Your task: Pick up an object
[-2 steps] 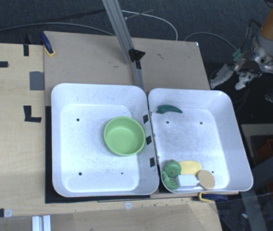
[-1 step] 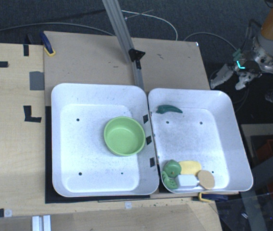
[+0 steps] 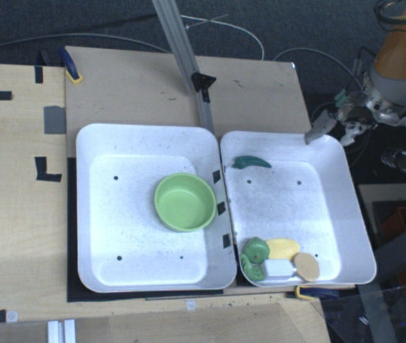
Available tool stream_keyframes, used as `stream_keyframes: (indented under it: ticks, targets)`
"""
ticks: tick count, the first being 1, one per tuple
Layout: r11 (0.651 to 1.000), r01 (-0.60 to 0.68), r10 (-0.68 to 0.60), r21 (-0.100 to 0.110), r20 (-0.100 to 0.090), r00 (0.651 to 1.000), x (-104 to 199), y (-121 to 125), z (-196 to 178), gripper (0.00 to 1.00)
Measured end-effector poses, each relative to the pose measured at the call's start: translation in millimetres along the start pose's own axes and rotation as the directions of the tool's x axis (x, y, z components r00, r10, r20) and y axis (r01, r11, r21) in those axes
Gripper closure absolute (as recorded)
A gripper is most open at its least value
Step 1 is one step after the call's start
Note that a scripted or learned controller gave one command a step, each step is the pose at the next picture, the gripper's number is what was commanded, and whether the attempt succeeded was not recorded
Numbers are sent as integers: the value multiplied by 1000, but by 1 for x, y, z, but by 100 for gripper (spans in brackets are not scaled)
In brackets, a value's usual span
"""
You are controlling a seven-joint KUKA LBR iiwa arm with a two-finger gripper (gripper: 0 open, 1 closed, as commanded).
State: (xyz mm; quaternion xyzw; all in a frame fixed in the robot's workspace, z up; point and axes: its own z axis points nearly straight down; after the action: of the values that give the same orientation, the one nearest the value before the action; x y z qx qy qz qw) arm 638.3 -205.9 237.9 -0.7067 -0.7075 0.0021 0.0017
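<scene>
With the gripper (image 3: 322,128) hovering at the right bin's (image 3: 346,191) far right corner, its jaw state impossible to tell, the crowded cluster of small objects (image 3: 280,259) in the near corner risks a slipped or doubled grasp

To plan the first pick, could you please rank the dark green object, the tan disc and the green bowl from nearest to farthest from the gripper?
From the gripper, above the right bin's far right corner:
1. Dark green object, right bin, far side.
2. Tan disc, right bin, near edge.
3. Green bowl, left bin.
</scene>
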Motion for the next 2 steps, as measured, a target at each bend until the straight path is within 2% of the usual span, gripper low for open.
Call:
stream_keyframes:
  ticks: [1,2]
  targets:
    - [1000,1,-1,2,-1,1000,5,1,64,0]
    - [1000,0,0,2,-1,1000,3,-7,125,0]
